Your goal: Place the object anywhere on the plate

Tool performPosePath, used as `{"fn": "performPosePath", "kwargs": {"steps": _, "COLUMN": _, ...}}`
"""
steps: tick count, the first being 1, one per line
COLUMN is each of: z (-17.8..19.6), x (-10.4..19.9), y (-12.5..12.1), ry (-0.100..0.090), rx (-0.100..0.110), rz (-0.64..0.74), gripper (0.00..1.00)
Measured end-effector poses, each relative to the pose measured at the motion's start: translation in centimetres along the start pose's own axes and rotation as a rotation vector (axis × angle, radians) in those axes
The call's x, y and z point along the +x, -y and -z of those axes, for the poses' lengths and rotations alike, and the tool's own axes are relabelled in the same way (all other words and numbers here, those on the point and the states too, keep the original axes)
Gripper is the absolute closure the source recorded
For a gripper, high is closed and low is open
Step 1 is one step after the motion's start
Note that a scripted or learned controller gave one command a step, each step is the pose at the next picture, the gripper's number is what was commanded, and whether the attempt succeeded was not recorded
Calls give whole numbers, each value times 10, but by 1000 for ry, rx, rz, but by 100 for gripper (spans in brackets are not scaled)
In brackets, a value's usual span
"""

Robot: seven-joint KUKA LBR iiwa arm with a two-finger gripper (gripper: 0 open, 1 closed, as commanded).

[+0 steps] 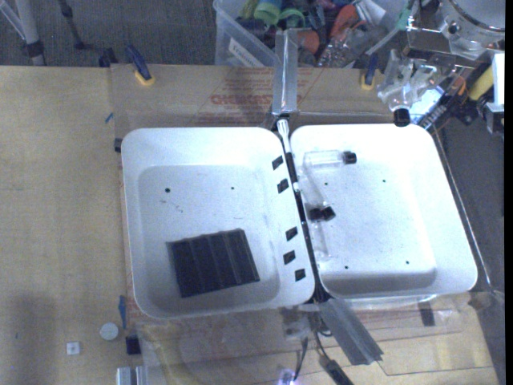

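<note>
A black ribbed plate (215, 261) lies flat in the front part of the left bin (144, 155). In the right bin (417, 271) a small clear object with a black cap (330, 159) lies near the back left corner. A second clear piece with a black part (321, 213) rests along that bin's left wall. My gripper (403, 91) hangs beyond the back edge of the right bin, up and to the right of both clear objects and far from the plate. Nothing is visibly held in it.
A clear tub of colourful items (313, 10) stands behind the bins. A metal divider with black clips (288, 207) runs between the bins. Small bits (108, 331) lie on the wooden bench at the front left.
</note>
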State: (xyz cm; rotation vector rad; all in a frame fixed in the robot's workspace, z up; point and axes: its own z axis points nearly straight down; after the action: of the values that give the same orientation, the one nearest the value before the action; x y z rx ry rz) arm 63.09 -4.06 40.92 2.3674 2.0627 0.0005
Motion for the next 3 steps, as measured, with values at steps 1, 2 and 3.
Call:
{"fn": "performPosePath", "kwargs": {"steps": 1, "z": 27, "x": -17, "y": -25, "ry": 2, "rx": -6, "rz": 494, "gripper": 100}}
{"fn": "performPosePath", "kwargs": {"steps": 2, "z": 27, "x": -95, "y": -48, "ry": 3, "rx": -6, "rz": 636, "gripper": 100}}
{"fn": "performPosePath", "kwargs": {"steps": 3, "z": 27, "x": -177, "y": -61, "ry": 4, "rx": -6, "rz": 590, "gripper": 100}}
